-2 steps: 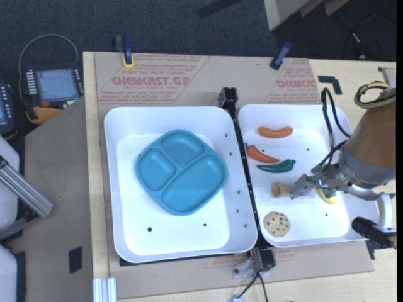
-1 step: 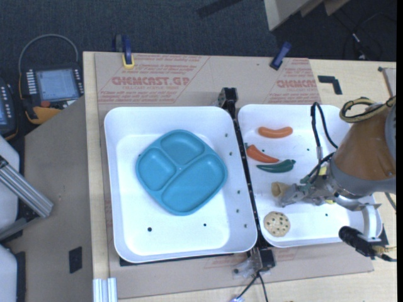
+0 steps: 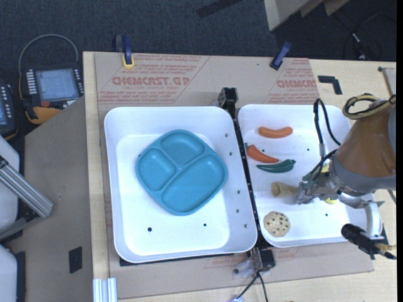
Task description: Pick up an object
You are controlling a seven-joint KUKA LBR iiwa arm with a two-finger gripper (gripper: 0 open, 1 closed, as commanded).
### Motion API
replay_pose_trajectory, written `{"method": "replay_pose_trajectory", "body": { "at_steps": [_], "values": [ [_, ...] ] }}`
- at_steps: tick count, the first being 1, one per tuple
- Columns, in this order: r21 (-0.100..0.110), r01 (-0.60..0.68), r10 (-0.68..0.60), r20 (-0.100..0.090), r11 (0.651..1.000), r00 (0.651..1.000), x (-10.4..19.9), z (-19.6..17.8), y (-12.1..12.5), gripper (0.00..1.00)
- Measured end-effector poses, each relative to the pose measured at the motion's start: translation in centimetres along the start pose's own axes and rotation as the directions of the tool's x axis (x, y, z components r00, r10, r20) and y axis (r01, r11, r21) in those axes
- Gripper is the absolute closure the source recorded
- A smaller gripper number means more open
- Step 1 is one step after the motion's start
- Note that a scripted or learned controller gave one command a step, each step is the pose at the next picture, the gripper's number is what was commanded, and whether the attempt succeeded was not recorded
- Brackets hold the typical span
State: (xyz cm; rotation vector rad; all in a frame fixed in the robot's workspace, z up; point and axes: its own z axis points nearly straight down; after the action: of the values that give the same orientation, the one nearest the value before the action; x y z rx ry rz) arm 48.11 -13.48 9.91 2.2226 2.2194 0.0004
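Though low in right bin point(image 3: 327, 228), pincer point(image 3: 305, 192) grip unreadable; risks nudging tan chunk point(image 3: 278, 189) aside, closing on nothing.

Dark blue carpet point(image 3: 157, 11); cardboard-topped bench point(image 3: 189, 74); handheld control pendant point(image 3: 53, 83) at left

A blue plate point(image 3: 181, 171) lies mid-bin in the left bin point(image 3: 119, 187). A pendant point(image 3: 55, 84) rests off the bench's point(image 3: 189, 74) far left corner. Two clamps point(image 3: 128, 51) grip its far edge.
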Motion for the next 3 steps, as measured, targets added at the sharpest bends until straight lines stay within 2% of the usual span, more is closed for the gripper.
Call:
{"method": "replay_pose_trajectory", "body": {
  "at_steps": [1,2,3],
  "values": [
    [-0.006,0.003,-0.003,0.002,1.000,1.000,0.0,-6.2,0.6,1.00],
    [-0.001,0.002,-0.002,0.001,1.000,1.000,0.1,-12.2,0.9,1.00],
    [-0.008,0.004,-0.004,0.002,1.000,1.000,0.4,-18.0,1.9,1.00]
  ]
}}
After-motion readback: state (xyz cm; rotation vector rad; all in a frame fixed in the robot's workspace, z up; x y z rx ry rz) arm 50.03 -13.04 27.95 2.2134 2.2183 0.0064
